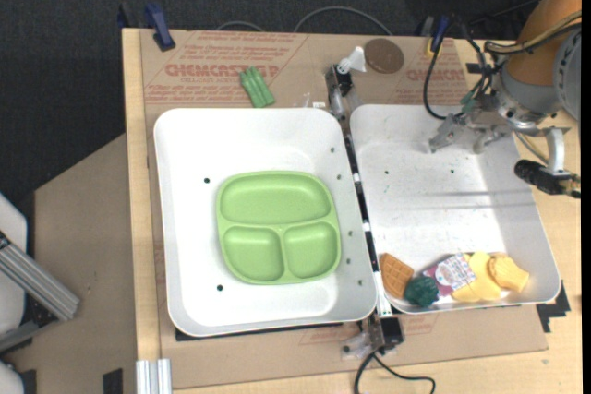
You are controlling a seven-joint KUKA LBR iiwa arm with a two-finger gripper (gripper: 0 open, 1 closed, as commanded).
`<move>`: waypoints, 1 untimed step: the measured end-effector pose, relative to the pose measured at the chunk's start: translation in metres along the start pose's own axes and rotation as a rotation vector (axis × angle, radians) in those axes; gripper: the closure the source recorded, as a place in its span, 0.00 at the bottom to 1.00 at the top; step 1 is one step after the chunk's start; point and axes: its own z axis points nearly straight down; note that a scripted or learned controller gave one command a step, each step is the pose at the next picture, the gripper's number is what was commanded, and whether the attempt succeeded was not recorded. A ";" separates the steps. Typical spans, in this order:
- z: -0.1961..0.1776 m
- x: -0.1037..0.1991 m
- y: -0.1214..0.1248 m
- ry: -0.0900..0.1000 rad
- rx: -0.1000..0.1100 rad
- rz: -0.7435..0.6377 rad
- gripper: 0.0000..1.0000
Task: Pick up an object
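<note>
At the upper right of the frame the tool (464, 136) hangs over the right bin's (443, 208) far rim, its fingers spread apart with nothing between them. Most of that bin's floor lies bare below it. The small objects (457, 279) crowd its near edge at lower right. A green divided plate (277, 227) sits mid left bin (185, 198).

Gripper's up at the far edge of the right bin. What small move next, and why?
Probably travel toward the bin's near edge: the gripper hangs over bare floor of the right bin, while the pile of small objects lies at the near edge.
</note>
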 end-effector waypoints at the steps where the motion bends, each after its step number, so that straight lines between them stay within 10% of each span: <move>1: 0.000 0.000 0.000 0.000 0.000 0.000 0.00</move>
